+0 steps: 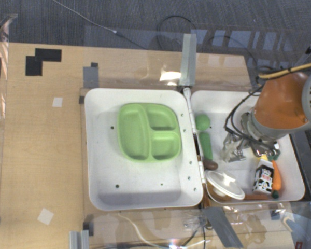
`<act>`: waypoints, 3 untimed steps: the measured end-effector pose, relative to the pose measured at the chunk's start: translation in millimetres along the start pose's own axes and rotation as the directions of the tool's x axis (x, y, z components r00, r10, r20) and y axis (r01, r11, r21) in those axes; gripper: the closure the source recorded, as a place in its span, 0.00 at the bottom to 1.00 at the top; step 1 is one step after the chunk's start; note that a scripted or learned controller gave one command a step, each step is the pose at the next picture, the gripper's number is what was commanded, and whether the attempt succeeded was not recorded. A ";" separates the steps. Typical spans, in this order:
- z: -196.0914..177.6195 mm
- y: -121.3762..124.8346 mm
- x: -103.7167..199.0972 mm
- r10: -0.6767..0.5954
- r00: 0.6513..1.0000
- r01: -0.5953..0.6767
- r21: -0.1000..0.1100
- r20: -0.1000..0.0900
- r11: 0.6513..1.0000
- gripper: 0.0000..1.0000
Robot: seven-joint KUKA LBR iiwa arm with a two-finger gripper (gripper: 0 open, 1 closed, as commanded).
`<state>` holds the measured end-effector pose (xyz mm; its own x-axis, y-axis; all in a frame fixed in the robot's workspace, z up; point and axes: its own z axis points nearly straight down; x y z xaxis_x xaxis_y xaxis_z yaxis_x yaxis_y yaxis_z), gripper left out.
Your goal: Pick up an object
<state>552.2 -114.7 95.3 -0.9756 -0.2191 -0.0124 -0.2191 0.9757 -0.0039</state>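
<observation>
Camera view, from above at a slant: two shallow white bins sit side by side on a wooden bench. The left bin (101, 191) holds a green divided tray (148, 132), lying flat near its middle. The right bin (217, 105) holds the loose objects: a green cucumber-shaped toy (203, 139) along its left wall, a white lidded bowl (225, 184) near the front, a small black-and-white carton (264, 177) and an orange carrot-shaped piece (276, 176) just beside it at the front right. The grey arm with its orange band (281, 105) reaches in from the right, and the gripper (237, 149) hangs over bare bin floor between the cucumber toy and the carton; whether anything is pinched there cannot be told. The likely risk is that it closes on nothing, since no object lies directly beneath it, or that it nudges the carton or bowl aside, because both sit near.
</observation>
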 end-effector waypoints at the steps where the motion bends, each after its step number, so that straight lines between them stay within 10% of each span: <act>1: -76.7 -47.1 14.8 -0.244 0.970 0.244 0.001 -0.001 0.970 1.00; 2: -75.2 -45.6 14.8 -0.245 0.969 0.245 -0.001 -0.003 0.969 0.00; 3: 4.9 -58.0 -28.8 -0.205 0.979 0.205 0.004 0.004 0.979 0.00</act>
<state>593.1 -165.0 90.9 -0.9098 -0.4148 -0.0158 -0.4146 0.9099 -0.0100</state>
